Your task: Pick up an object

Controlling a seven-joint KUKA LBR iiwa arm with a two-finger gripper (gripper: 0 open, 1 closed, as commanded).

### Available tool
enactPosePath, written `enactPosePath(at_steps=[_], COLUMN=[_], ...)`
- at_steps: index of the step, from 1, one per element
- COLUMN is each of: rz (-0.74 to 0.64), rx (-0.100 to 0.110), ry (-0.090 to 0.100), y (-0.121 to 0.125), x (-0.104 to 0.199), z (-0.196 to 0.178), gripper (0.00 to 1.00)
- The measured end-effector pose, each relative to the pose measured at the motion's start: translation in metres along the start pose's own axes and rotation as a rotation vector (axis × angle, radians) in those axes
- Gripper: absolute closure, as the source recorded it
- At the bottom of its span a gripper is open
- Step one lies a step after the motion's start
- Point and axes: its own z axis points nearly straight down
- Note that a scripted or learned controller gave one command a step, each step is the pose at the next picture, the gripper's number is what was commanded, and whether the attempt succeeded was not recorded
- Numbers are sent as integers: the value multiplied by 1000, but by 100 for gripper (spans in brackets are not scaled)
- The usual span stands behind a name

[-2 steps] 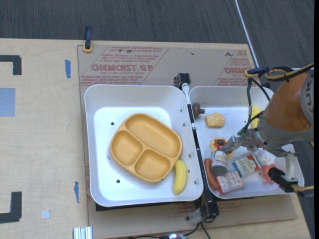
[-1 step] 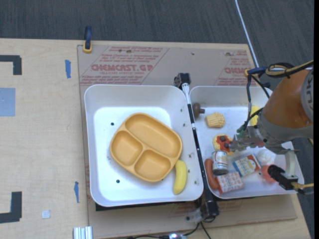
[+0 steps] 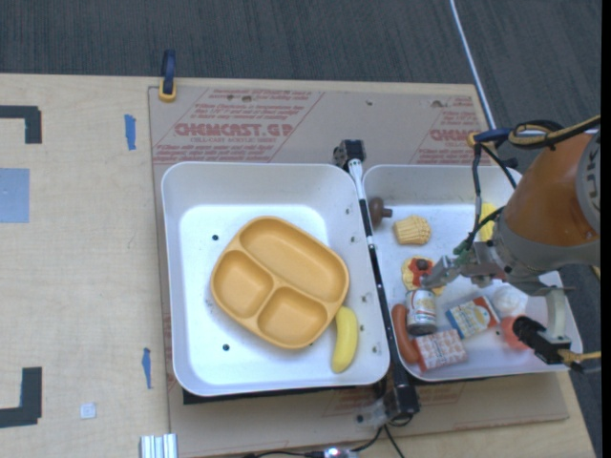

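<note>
Your left bin (image 3: 191, 208) holds an orange divided plate (image 3: 279, 281) with three compartments, and a banana (image 3: 345, 340) lies just beside the plate's lower right edge. Your right bin (image 3: 420, 181) is the crowded one: a corn cob (image 3: 411, 229) near the top, a small can (image 3: 421, 313) standing below it, a red-and-white packet (image 3: 440, 349) by the front wall and a blue-edged packet (image 3: 468, 317) beside it. The gripper (image 3: 441, 273) hangs just above the can, among these things; you cannot tell how its fingers stand, and nothing is seen between them.
</note>
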Motion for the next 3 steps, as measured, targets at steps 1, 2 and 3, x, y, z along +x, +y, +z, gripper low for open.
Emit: enactPosePath(at_steps=[1,2,3], rz=[2,3,3], rx=[12,8,9], ry=[-7,-8,-8], y=[-8,-6,-6], x=[32,31,31], z=[17,7,7], gripper=[0,100,0])
